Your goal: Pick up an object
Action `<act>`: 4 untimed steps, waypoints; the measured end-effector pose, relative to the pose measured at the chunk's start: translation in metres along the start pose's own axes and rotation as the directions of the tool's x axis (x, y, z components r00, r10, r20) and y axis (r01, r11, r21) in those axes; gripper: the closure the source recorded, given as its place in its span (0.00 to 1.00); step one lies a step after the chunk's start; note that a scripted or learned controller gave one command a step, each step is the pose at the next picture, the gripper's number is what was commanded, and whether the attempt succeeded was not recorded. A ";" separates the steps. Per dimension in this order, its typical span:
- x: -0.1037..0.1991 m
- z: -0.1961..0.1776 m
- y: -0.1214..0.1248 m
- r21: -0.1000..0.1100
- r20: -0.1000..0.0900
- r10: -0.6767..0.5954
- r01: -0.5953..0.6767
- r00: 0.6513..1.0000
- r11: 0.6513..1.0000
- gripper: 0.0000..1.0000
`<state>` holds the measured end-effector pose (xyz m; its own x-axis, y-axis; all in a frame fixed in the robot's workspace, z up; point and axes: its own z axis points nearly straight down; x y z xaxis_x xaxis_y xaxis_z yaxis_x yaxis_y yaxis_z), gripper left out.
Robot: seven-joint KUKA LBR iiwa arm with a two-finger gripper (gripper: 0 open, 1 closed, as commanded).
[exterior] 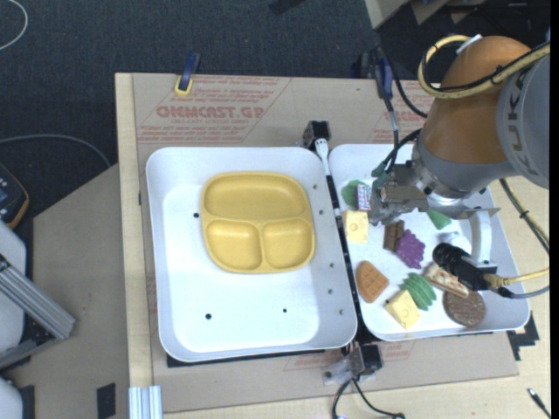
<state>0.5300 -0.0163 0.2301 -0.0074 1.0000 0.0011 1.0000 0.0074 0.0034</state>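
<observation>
My gripper (383, 208) hangs low over the upper left part of the right bin (515, 317), under the grey and orange arm. Just below it lie a yellow cheese block (355, 227) and a small brown chocolate piece (395, 234). A purple grape bunch (410, 250) sits to the right of the chocolate. A green piece (354, 193) lies at the gripper's left, partly hidden by it. I see nothing held in the gripper.
Lower in the right bin lie an orange biscuit (372, 280), a second yellow wedge (403, 307), a green leafy toy (422, 290) and a brown round cookie (464, 307). The left bin (175, 286) holds a yellow divided plate (258, 220).
</observation>
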 end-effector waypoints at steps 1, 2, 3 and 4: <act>0.035 -0.004 -0.003 0.000 0.000 0.002 -0.002 1.000 1.000 1.00; 0.031 0.015 -0.009 0.008 0.001 0.008 -0.008 1.000 1.000 1.00; 0.033 -0.005 -0.004 0.000 0.001 0.006 -0.006 1.000 1.000 1.00; 0.026 -0.003 0.001 0.001 0.002 0.008 -0.008 1.000 1.000 1.00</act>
